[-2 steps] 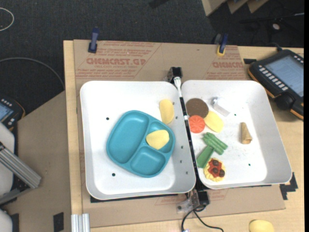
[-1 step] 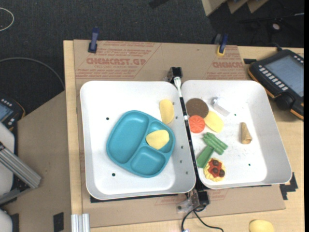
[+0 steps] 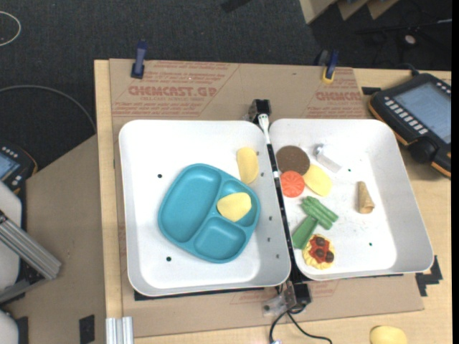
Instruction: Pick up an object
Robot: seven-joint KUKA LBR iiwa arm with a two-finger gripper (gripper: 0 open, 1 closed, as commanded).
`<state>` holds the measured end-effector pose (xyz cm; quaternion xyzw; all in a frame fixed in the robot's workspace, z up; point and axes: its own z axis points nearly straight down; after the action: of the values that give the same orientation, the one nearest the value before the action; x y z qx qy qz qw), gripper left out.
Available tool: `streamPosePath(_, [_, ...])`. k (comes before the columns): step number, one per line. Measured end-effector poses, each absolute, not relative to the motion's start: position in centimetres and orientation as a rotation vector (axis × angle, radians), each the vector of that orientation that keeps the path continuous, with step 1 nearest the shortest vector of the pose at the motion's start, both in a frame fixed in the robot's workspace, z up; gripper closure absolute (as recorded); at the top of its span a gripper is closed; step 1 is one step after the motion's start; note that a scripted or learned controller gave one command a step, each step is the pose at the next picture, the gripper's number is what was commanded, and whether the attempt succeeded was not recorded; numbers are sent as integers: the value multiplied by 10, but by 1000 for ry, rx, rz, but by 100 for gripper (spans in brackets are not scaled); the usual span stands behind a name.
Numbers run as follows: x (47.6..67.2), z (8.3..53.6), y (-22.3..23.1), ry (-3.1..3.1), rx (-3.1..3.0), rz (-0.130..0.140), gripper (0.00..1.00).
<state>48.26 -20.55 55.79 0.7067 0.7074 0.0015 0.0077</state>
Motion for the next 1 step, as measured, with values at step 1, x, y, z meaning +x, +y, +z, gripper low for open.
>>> streamPosePath(1, [483, 569, -206, 2207, 2205, 6, 100])
